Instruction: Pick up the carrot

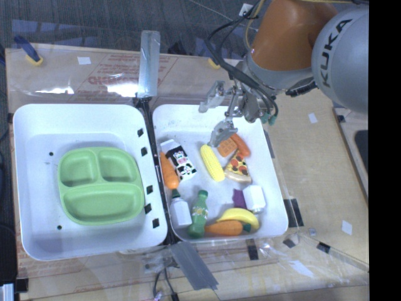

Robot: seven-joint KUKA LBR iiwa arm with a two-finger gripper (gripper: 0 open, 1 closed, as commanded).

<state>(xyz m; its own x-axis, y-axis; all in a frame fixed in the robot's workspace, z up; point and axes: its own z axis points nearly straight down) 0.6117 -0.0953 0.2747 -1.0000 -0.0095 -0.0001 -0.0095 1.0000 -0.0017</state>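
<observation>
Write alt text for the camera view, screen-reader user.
A grey and orange KUKA arm's gripper hangs over the back of the right white bin, which holds toy food: a carrot by its left wall, corn, a pizza slice, a banana and small bottles. The left bin holds a green divided plate.

Even overhead light; glare on the bench's plastic sheet (106, 83); slightly soft focus.

Orange carrot (170, 171); yellow corn cob (212, 162); black-and-white cow-patterned carton (180, 161); green bottle (198, 214); yellow banana (238, 216); green divided plate (99, 185); white bins (37, 121).
</observation>
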